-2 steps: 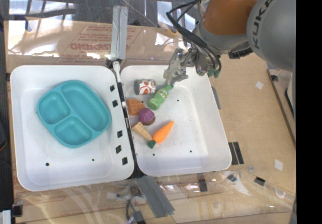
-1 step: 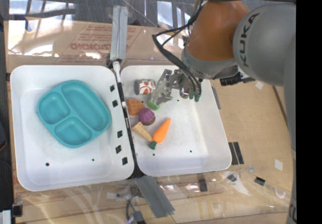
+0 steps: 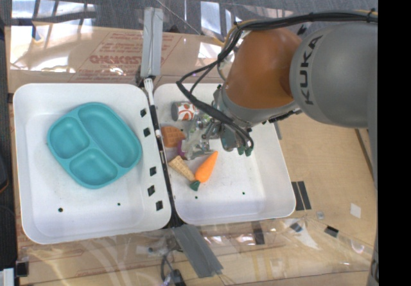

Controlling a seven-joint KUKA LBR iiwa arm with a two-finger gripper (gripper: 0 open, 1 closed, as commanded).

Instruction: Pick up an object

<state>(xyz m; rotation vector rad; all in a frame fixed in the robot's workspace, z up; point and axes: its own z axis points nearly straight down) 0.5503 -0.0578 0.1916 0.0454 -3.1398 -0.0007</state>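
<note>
Hovering low in the right bin (image 3: 270, 198): claw (image 3: 204, 137) among small items, its grasp state not discernible under the wrist. Carrot (image 3: 206, 167) — just below and right of claw, long axis slanting from upper right to lower left. Arm (image 3: 321, 72) reaching from right, wrist pitched downward.

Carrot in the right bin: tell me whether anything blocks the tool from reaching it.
Nothing visible lies over the carrot. The tool hangs just above it, and a cone-shaped toy crowds the carrot's left side.
</note>
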